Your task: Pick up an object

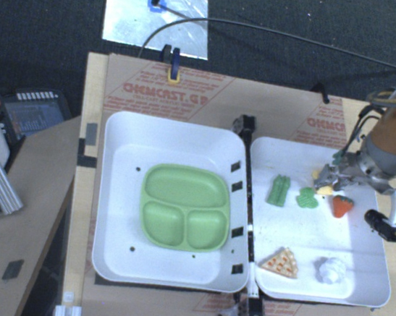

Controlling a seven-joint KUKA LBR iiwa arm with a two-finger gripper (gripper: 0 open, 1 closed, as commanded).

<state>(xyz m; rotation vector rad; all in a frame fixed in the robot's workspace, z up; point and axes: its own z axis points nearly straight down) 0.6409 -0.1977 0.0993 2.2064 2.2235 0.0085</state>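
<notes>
**Arm over the right bin, among small toy foods**

Nearest us, in the right bin (355, 285), we are seeing a triangular pizza slice (280, 262) with an orange, dotted top, and beside it a crumpled white lump (331, 269). In the left bin (108, 250) we are looking at a smooth, pale green plate (185, 207) moulded into three compartments. Farther back in the right bin we are finding a ribbed green block (279, 190), a knobbly green piece (307, 199) and a red strawberry-like toy (342, 206) with a green cap. The gripper (328, 181) is hovering just behind these, touching a small yellow piece (323, 189); we cannot tell whether it is holding anything. Beyond the bins we are reading "CHEMCAST" in red on the brown sheet (193, 91).
</notes>
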